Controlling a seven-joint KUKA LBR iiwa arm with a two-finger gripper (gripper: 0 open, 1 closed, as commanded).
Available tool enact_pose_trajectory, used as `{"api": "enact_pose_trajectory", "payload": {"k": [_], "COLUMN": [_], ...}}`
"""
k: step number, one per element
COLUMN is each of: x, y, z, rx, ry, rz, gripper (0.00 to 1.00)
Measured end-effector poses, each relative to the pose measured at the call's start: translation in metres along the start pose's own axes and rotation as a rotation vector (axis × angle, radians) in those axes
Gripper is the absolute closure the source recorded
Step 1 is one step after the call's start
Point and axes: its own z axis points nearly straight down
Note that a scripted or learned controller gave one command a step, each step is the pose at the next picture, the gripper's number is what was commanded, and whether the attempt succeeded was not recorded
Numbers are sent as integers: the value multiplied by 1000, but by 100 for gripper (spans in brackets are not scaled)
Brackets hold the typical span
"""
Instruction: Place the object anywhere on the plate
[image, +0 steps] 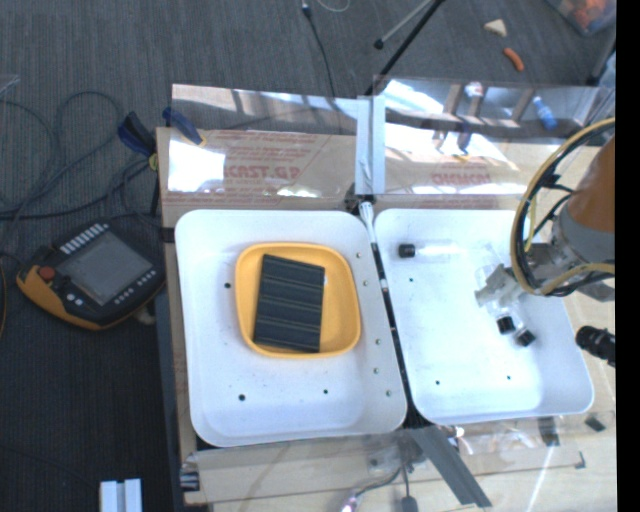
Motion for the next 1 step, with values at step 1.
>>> {"api": "enact_pose_trajectory", "payload": {"k": [1], "x": [0], "y": [0], "z": [0], "rx": [0], "ry": [0], "rz": [0], "gripper": [0]}}
